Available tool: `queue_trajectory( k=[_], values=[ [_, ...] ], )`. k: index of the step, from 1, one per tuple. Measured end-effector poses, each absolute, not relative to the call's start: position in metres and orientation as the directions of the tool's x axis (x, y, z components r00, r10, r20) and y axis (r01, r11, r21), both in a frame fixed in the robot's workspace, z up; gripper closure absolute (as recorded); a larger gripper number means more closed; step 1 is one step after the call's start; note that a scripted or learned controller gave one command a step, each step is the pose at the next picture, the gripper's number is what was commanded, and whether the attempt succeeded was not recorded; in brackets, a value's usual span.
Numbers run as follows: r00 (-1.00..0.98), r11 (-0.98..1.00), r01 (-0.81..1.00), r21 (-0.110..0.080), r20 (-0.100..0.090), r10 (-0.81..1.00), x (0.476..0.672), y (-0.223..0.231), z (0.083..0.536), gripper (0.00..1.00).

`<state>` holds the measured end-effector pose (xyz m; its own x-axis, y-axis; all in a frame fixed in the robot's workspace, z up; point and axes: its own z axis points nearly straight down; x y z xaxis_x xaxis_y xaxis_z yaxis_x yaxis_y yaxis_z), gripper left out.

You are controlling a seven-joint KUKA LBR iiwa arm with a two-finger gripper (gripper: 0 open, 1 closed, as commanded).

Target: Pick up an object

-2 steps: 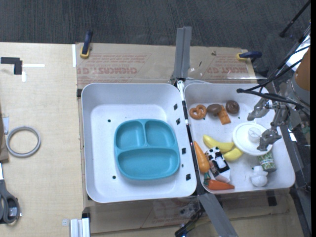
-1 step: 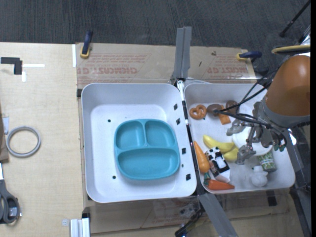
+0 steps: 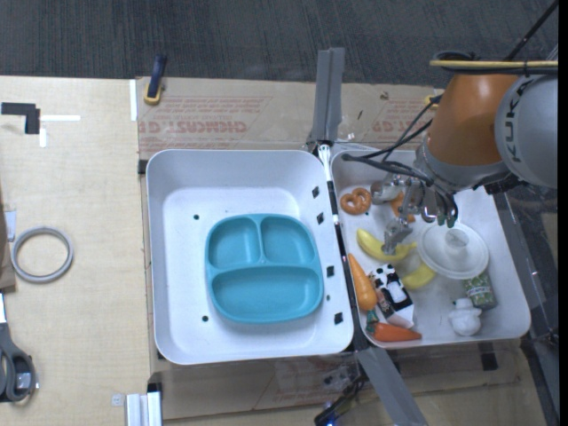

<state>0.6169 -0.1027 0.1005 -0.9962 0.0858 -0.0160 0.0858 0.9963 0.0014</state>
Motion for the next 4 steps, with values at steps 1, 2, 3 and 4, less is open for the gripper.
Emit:
queue_trajectory(
  k=[1, 2, 3, 4],
  values=[
    [-0.899, 0.900, 0.437, 0.006, -0.027, 0.437, 0.513, -0.105, 0.098, 0.00],
    [-0.922, 0.922, 0.387, 0.001, -0.001, 0.387, 0.563, -0.221, 0.092, 0.00],
    [-0.859, 0.859, 0.511, 0.002, -0.005, 0.511, 0.619, -0.145, 0.093, 0.00],
    [-0.792, 0.792, 0.610, 0.000, -0.002, 0.610, 0.609, -0.094, 0.092, 0.00]
  ],
)
